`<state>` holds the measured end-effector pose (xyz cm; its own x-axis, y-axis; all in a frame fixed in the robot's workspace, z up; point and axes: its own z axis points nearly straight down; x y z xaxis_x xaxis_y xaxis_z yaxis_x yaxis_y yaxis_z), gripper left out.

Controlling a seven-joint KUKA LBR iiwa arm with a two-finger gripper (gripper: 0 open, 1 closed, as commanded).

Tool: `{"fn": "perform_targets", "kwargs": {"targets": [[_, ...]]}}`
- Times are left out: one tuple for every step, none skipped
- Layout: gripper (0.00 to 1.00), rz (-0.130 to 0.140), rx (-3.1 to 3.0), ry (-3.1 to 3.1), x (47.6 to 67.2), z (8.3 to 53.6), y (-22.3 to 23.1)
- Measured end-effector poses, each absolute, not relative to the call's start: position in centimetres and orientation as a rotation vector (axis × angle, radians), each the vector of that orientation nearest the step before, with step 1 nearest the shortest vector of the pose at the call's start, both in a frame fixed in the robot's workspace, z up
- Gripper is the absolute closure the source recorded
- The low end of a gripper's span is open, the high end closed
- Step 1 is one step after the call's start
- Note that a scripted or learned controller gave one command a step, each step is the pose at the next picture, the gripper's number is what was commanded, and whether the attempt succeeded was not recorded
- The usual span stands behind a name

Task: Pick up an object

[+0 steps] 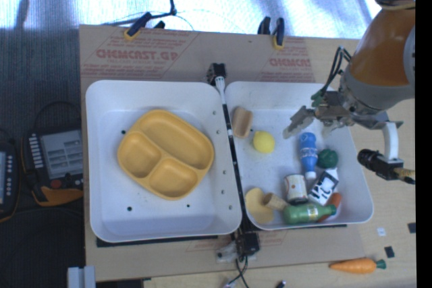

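My gripper (322, 122) hangs over the back of the right bin (283, 101), its fingers (298, 123) spread open with nothing between them. Just below it lies a blue bottle (307, 150), beside a green round object (328, 158). A yellow ball (263, 141) sits to the gripper's left, and a tan wooden block (241, 120) lies near the bin's left wall. Toward the front are a small can (295, 187), a black-and-white box (324, 189), a green bottle (307, 214) and a tan mushroom-shaped piece (256, 204).
The left bin (108, 212) holds a yellow divided plate (165, 153). An orange carrot (354, 266) lies on the bench in front of the right bin. Clamps (273, 29) sit at the bench's back edge. A black fitting (217, 72) stands where the bins meet.
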<state>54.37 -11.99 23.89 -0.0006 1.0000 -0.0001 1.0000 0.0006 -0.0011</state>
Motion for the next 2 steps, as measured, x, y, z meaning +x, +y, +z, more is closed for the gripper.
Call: {"fn": "perform_targets", "kwargs": {"targets": [[0.00, 0.004, -2.221, -2.220, 55.9, 15.4, -18.3], [0.00, 0.001, -2.221, -2.222, 55.3, 9.8, -17.7]]}}
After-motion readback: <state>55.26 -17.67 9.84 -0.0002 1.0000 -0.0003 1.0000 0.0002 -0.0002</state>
